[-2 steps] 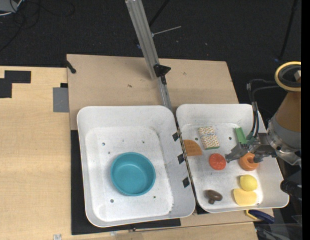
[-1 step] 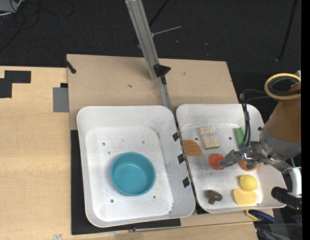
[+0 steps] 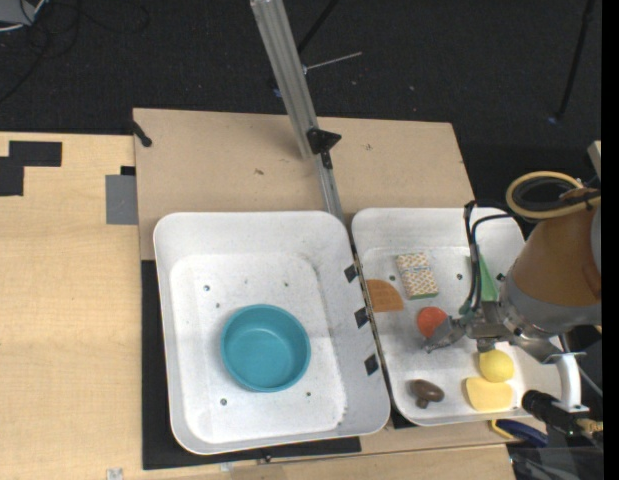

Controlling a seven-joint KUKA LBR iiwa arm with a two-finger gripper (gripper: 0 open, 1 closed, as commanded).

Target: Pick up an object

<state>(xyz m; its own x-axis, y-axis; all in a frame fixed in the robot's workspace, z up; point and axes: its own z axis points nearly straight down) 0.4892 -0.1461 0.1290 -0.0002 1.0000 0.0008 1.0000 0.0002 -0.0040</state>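
From above, two white bins sat side by side on the desk (image 3: 49,298). The left bin (image 3: 189,243) held a teal bowl (image 3: 266,345), upright, towards its lower middle. The right bin (image 3: 389,230) held the small things: a speckled sponge (image 3: 417,274) near its centre, an orange-brown flat piece (image 3: 383,296) against its left wall, a red ball (image 3: 431,319) just below and right of that piece, a dark brown lump (image 3: 425,393) near the lower edge, a yellow ball (image 3: 496,365) and, just below it, a yellow block (image 3: 489,395) at the lower right.

The arm (image 3: 554,263) came in from the right over the right bin, its orange band showing above the wrist, with black and green cables looped beside it. The jaws (image 3: 441,338) hung low in the bin, just below and right of the red ball and left of the yellow ball. Whether they were apart or together could not be told: the tips were a small grey blur, and nothing could be made out between them. The red ball lay close beside them; contact could not be judged.

A slanted metal rail (image 3: 289,68) ran from the top of the view down to the gap between the bins.
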